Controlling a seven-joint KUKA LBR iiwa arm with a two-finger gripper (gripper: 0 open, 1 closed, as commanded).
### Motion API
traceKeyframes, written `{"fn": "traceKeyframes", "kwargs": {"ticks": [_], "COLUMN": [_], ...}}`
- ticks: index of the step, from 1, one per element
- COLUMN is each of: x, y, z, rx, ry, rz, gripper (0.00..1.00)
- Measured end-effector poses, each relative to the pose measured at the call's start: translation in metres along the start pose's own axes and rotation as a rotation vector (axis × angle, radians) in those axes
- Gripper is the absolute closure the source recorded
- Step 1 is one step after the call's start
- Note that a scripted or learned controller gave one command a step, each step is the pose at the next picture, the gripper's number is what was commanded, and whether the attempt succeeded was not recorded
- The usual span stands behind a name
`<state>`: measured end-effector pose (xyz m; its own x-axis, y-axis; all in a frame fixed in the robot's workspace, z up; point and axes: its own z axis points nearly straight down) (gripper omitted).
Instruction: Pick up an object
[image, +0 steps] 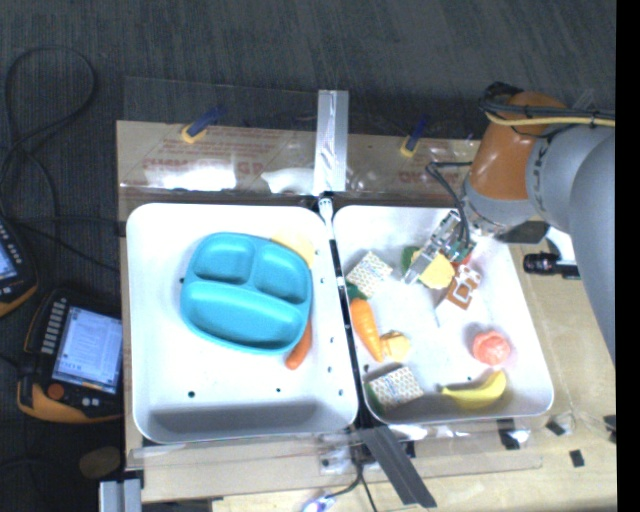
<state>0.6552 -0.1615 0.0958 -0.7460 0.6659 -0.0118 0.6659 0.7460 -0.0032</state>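
My gripper hangs in the upper part of the right bin, reaching in from the grey arm with its orange band. Right at its tip lies a yellow block, with a green piece just to its left and a brown-and-white piece to its right. Whether the yellow block is gripped is unclear. Lower in this bin lie a carrot, a small yellow item, a pink-red ball, a banana and two checkered pieces.
The left bin holds a blue divided tray, an orange piece at its lower right and a yellow item behind it. A raised divider separates the bins. Handheld devices lie off the bench at the left.
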Motion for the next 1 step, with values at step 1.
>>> {"fn": "traceKeyframes", "kwargs": {"ticks": [1], "x": [0.0417], "y": [0.0162], "z": [-0.0916], "rx": [0.002], "ry": [0.014], "rz": [0.075], "gripper": [1.0]}}
